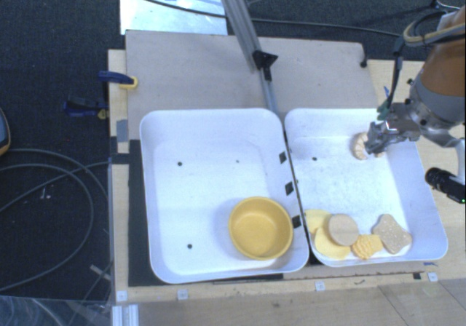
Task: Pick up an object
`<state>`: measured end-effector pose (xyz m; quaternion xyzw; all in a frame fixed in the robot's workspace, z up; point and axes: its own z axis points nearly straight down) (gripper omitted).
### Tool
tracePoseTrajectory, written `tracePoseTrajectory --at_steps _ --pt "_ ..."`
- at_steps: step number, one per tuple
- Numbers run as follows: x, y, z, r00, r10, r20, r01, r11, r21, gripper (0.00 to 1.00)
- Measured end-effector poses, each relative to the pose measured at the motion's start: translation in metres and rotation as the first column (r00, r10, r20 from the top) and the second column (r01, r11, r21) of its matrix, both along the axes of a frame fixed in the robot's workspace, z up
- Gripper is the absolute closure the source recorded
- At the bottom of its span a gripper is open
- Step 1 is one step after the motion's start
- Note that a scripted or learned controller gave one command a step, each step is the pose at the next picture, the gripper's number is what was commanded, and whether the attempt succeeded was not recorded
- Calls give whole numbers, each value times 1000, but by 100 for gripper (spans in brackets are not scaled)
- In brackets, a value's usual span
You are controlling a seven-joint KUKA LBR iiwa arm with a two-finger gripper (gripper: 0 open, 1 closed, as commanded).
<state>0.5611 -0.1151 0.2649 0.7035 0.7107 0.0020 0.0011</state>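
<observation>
- At two o'clock in the right bin, my end effector sits just beside a small tan piece, at its three o'clock.
- I cannot tell how my end effector is set, or whether it grips the piece.
- Risk, as I judge it: the rounded piece could slip sideways, since contact looks one-sided.
- At six o'clock lie other food pieces; a yellow bowl sits in the left bin.

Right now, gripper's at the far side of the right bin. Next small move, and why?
Probably a short lift straight up to test the grab. The gripper sits low in the right bin, right against a small tan piece near the far wall. Whether that piece is actually between the fingers can't be told from this view; a small raise would show it.
</observation>
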Motion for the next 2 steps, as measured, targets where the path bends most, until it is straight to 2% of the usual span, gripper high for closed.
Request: tracePoseTrajectory --at_steps 2 --pt "39 91 -24 1000 0 -1 0 1000 0 100"
